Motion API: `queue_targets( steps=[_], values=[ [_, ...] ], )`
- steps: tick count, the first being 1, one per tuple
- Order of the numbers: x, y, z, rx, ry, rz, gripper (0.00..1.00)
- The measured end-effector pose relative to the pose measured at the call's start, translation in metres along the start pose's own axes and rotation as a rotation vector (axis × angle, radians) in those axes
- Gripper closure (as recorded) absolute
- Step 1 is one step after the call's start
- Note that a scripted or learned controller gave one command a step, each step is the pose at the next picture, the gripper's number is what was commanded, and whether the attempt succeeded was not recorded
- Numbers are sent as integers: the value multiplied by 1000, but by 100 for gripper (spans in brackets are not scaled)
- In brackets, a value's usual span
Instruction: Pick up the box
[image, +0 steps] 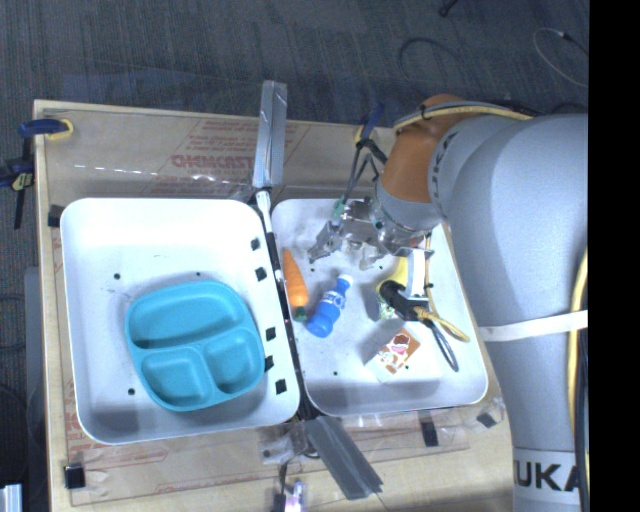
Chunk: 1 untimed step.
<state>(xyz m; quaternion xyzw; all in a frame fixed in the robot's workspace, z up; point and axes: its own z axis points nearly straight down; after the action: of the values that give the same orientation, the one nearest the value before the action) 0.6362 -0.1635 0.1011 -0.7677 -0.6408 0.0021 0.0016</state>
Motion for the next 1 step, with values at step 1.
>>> queue_targets(
  steps=[1],
  values=[
    [1,0,-10,1,0,-3,100]
  ],
)
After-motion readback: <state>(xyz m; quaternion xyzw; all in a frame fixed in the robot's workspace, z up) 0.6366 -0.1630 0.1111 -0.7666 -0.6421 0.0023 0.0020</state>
